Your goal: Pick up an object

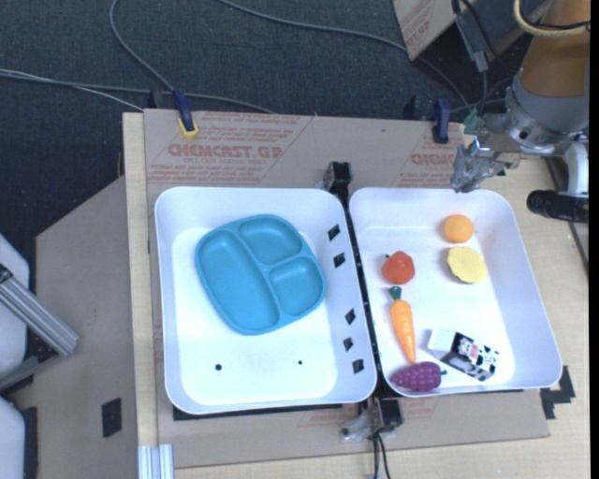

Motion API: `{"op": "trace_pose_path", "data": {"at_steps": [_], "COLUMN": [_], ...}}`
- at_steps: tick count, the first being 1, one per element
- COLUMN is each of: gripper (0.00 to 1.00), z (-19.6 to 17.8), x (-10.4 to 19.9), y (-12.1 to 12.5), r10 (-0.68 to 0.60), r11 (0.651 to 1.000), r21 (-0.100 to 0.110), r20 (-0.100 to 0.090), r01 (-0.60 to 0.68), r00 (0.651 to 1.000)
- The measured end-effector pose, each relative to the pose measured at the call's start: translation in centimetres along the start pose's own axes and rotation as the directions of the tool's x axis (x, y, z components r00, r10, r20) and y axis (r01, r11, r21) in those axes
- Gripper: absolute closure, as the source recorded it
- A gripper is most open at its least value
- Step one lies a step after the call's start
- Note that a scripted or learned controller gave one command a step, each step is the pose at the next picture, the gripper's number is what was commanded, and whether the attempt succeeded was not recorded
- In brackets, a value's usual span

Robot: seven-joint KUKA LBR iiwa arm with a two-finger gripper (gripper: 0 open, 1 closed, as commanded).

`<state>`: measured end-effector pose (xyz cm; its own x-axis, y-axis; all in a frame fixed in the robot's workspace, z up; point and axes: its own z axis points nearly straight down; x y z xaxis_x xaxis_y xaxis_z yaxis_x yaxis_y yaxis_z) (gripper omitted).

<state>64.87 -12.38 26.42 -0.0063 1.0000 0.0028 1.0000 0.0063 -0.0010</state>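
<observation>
claw is hanging over the right bin's far edge, can't tell its state, and the orange sits nearest, just toward the camera from it

dark carpet floor crossed by cables surrounds a cardboard-topped bench.

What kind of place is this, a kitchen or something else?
Most likely a robotics lab bench, not a kitchen: a robot arm hangs over two white bins, the food such as the carrot looks like toys, and cables trail across the floor.
</observation>
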Motion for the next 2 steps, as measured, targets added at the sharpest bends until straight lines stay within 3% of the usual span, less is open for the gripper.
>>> {"op": "trace_pose_path", "data": {"at_steps": [2], "gripper": [1.00], "z": [2.8], "x": [11.7], "y": [-1.5], "r10": [0.000], "r11": [1.000], "r21": [0.003], "r20": [-0.001], "r01": [0.000], "r00": [1.000]}}
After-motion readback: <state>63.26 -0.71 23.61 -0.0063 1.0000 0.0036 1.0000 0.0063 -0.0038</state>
